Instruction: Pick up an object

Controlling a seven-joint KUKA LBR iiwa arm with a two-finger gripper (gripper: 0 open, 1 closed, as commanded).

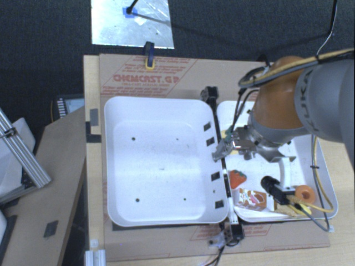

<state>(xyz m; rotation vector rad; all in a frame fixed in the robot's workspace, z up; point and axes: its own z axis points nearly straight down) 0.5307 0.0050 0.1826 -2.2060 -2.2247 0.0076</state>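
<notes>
The right bin [233, 111] holds a red strawberry-like toy [237, 178] near its left wall. In front of it lies a small red and white packet [251, 199]. An orange round object [304, 193] and some yellow pieces [294, 207] sit at the bin's front right. My gripper [225, 149] hangs low over the left edge of the right bin, just behind the red toy. The wrist and orange band [277, 101] cover the middle of the bin. Nothing is visibly held.
The left bin [161, 165] stands beside the right one, with black clips [211, 142] along the shared wall. Both rest on a cardboard sheet [150, 76]. A silver plate [132, 15] lies at the back and an aluminium rail [19, 151] at far left.
</notes>
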